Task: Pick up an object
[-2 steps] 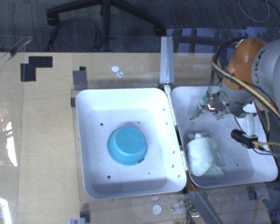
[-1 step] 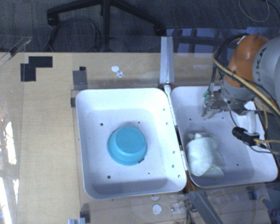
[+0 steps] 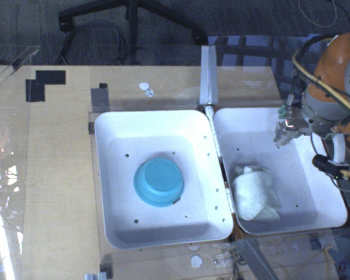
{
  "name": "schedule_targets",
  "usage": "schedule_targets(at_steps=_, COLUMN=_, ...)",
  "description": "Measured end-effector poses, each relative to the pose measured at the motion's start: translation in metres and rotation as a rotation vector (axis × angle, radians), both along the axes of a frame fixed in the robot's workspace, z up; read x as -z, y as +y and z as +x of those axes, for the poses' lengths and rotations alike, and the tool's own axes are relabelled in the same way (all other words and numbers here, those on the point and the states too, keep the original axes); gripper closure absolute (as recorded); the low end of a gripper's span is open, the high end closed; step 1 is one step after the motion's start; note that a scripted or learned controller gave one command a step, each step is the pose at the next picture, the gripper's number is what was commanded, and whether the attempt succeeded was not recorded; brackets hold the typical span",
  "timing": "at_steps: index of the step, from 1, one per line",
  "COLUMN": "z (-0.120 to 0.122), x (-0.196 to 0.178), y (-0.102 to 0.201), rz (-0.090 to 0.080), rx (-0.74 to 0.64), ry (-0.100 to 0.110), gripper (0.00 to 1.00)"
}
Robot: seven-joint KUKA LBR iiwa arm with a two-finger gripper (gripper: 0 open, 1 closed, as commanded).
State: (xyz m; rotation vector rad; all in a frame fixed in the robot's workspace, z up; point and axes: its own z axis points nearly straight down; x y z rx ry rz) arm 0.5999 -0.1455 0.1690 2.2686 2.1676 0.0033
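The metal divider [image 3: 208, 76] between the two white bins is the easiest thing to steer by. Left of it sits the left bin [image 3: 114, 145], and in the middle of its floor lies a blue bowl [image 3: 159, 182], mouth down, well apart from every wall. Right of the divider is the right bin [image 3: 319, 211], and just beside the divider's lower stretch a crumpled white cloth [image 3: 253, 194] rests on the bin floor near the front wall. The arm [image 3: 335, 78], grey with its orange band, comes in from the far side of the right bin, and its tool [image 3: 283, 134] hangs over the upper part of that bin, above and to the right of the cloth and apart from it; I see nothing between its fingers, and whether they stand open or closed I cannot tell from here. Yellow and black cables [image 3: 325, 158] loop down around the wrist. The tabletop [image 3: 55, 189] is pale wood, and far left of the divider a few black tape patches [image 3: 43, 83] are stuck near its back edge. Beyond the divider's top end the floor is dark carpet [image 3: 238, 10], where the black legs of a chair base [image 3: 130, 10] spread out.
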Motion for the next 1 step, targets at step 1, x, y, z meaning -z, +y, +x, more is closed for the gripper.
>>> schedule_targets(at_steps=1, z=-0.0457, x=-0.1686, y=-0.0126, rz=-0.001, rx=-0.049, ry=-0.002, gripper=1.00)
